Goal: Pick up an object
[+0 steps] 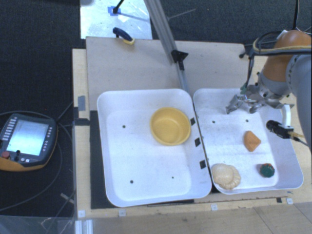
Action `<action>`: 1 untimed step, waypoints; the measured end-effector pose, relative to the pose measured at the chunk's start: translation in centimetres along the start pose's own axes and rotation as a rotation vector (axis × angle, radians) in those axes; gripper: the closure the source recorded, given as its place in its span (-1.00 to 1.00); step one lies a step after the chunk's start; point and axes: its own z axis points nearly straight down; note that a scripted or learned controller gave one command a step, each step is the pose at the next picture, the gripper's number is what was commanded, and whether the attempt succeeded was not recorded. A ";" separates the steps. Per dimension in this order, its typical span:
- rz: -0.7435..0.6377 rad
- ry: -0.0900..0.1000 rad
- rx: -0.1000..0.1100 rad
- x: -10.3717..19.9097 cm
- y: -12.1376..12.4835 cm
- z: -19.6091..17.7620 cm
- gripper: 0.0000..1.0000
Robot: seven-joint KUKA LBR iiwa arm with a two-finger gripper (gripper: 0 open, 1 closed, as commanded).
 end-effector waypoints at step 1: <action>-0.001 -0.001 -0.004 0.0 0.1 -1.3 1.00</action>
